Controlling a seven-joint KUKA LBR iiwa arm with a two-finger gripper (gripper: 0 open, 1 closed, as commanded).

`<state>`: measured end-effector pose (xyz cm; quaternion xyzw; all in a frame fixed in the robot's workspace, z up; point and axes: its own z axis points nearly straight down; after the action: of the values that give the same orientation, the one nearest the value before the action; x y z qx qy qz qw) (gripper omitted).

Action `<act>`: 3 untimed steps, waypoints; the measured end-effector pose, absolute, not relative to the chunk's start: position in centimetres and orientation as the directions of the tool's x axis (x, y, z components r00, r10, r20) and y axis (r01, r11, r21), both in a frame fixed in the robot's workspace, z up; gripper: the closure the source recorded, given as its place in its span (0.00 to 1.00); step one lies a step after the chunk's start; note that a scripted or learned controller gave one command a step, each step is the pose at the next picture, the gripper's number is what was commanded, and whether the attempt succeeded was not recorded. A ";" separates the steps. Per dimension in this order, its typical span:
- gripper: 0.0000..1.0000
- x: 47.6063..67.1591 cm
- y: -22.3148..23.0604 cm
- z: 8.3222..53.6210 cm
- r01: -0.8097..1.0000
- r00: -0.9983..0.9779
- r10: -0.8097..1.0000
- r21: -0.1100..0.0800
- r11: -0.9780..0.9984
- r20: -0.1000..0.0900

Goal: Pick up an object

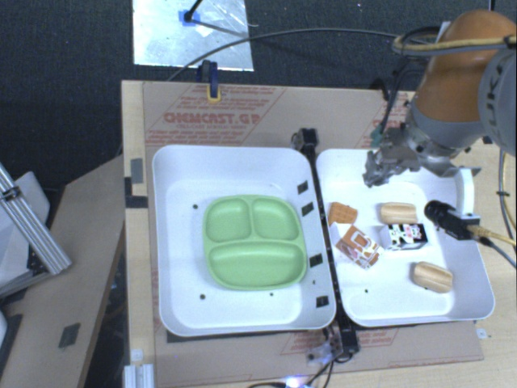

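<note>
White plastic bins sit side by side on my surface (137,217), and all the pickable things lie in the right bin (472,297), the one nearest my reach from the right, which is why my claw (378,175) hangs over its far left part. Whether the claw is wide or narrow I cannot tell: from this angle it is a dark grey lump under my wrist, and I see nothing between its tips.

The left bin (174,184) carries a green tray (255,242) with three compartments, lying flat in the middle. I judge it a poor target, broad and low.

In the right bin, the nearest thing to the claw is a tan roll (397,212), below it in the view and apart from it. Just beside the roll lies a black box (406,235) with a printed label. Toward the divider are an orange wafer (342,213) and a small carton (358,246) on its side, close together. A second roll (432,276) lies alone near the front right, well apart from the rest.

I reckon the task is at the approach step: nothing is lifted yet. The roll by the claw looks the likeliest pick, though its round sides could slip, and the box so close may get in the way.
</note>
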<state>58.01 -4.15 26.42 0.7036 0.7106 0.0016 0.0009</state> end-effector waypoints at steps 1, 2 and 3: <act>1.00 59.6 -0.1 26.1 1.000 -0.009 1.000 0.002 0.009 0.001; 1.00 60.9 4.7 26.2 1.000 -0.009 1.000 0.003 0.009 0.002; 1.00 62.8 9.0 24.3 1.000 -0.009 1.000 0.001 0.009 0.001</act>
<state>62.77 8.97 24.33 0.7040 0.7102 0.0010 0.0001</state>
